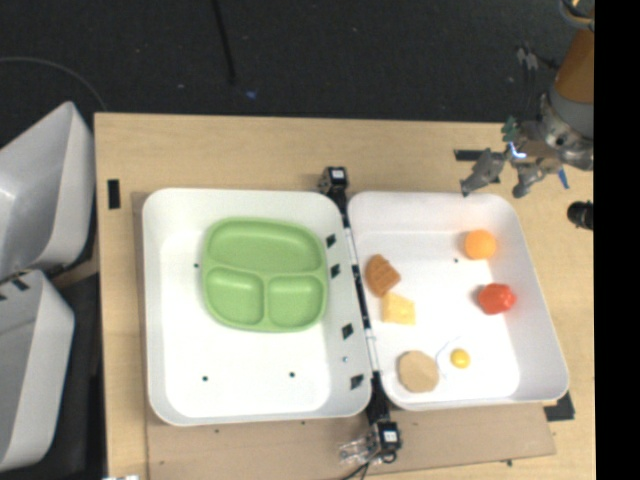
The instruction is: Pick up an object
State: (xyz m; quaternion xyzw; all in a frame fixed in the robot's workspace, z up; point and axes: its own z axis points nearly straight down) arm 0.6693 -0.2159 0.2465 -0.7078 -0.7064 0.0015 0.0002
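a pale wooden bench stands against a dark floor and carries two shallow white bins side by side. the left bin holds a green divided plate. the right bin holds the candidate objects, largest first: a tan round disc near the front wall, a brown pastry-like piece by the divider, a yellow wedge just below it, a red piece, an orange ball and a small yellow ball. the gripper hovers above the bin's far right corner, fingers spread, holding nothing. the items look like light, rigid toy food; the ball may roll, so the flat-sided wedge is judged the surest grasp, across its flanks.
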